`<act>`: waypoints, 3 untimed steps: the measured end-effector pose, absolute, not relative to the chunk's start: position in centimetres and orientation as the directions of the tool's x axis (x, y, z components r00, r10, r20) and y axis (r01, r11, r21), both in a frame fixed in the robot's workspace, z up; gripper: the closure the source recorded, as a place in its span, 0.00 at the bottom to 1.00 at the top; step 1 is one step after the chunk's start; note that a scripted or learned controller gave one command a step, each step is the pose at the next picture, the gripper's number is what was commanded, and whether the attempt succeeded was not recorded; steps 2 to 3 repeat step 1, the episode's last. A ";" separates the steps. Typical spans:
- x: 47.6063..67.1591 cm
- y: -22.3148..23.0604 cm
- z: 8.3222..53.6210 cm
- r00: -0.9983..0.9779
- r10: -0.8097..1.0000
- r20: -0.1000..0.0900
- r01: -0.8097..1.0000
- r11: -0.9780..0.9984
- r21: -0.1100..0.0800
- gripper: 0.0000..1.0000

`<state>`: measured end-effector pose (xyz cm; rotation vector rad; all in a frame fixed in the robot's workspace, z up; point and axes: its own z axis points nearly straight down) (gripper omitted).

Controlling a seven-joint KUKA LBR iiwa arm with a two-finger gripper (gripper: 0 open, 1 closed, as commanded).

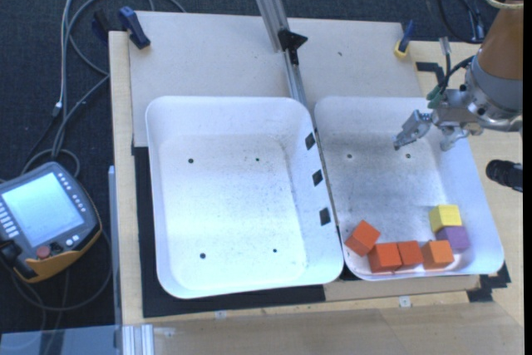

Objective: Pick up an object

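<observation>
Blocks crowd the lower right of the frame, along the near rim of the right bin [391, 187]: an orange block [362, 237] tilted on its own, two more orange ones [396, 255] side by side and touching, another orange block [438, 253] beside them, then a purple block [456, 239] with a yellow block [445, 217] just above it. Any of these would serve as the object to pick up.

At the upper right of that same bin, the gripper [426, 133] hangs over bare white floor, well apart from the cluster. Its two fingers look spread, one reaching left and one toward the bin's right wall, with nothing between them (the view is small, so that reading is a cautious one).

The left bin [224, 195] sits at centre frame. A handheld control unit [46, 216] lies at the lower left.

By my judgement the task is barely begun: no block is lifted or touched, and reaching the cluster, closing on one block and raising it all remain.
</observation>
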<state>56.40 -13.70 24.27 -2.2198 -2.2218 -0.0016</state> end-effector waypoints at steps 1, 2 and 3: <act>53.9 -19.3 13.7 0.005 1.000 0.002 1.000 -0.005 -0.010 0.00; 53.9 -19.3 13.7 0.005 1.000 0.002 1.000 -0.005 -0.010 0.00; 53.9 -19.3 13.7 0.005 1.000 0.002 1.000 -0.005 -0.010 0.00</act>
